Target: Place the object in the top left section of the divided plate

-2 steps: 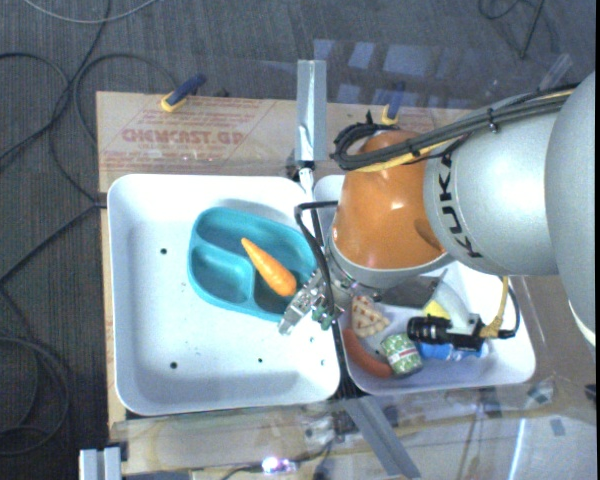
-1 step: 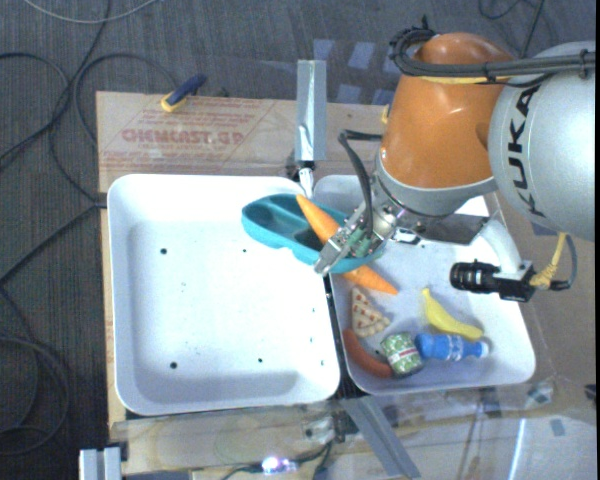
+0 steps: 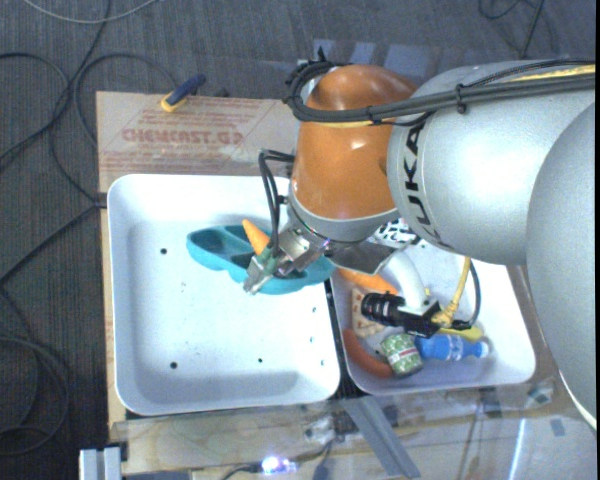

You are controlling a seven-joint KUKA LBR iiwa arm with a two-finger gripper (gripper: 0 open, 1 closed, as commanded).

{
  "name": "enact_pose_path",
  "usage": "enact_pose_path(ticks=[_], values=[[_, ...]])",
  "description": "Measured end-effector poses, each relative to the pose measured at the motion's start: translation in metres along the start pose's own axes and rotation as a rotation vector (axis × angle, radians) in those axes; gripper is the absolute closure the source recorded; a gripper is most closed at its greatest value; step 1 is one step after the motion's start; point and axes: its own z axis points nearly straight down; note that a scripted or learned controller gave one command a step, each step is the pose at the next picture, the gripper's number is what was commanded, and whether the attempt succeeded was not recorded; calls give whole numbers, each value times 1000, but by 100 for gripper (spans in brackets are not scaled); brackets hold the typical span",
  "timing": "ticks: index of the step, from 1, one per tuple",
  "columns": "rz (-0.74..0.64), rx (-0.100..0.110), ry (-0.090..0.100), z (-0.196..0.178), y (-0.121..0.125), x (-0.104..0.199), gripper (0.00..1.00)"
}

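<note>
- Two white bins sit side by side on my feed: the left bin (image 3: 180, 348) and the right bin (image 3: 505, 318).
- One teal divided plate (image 3: 212, 248) lies in the left bin, close to its right edge and nearer the upper edge than the lower one.
- An orange object (image 3: 254, 234), wedge-shaped, rests at the plate's upper rim, about midway along it. I cannot make out which section it sits in.
- The gripper (image 3: 256, 273) hangs over the plate's lower side, just below the orange object — whether it is spread or closed I cannot tell from this angle.
- In the right bin I see a blue bottle (image 3: 450, 350) toward the lower edge, a green round jar (image 3: 402, 356) just beside it, and another orange piece (image 3: 375, 282) near the bin's left edge.
</note>
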Motion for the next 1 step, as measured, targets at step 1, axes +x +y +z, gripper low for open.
enact_pose_path(ticks=[1], values=[[40, -4, 2, 147, -7, 28, 100]])
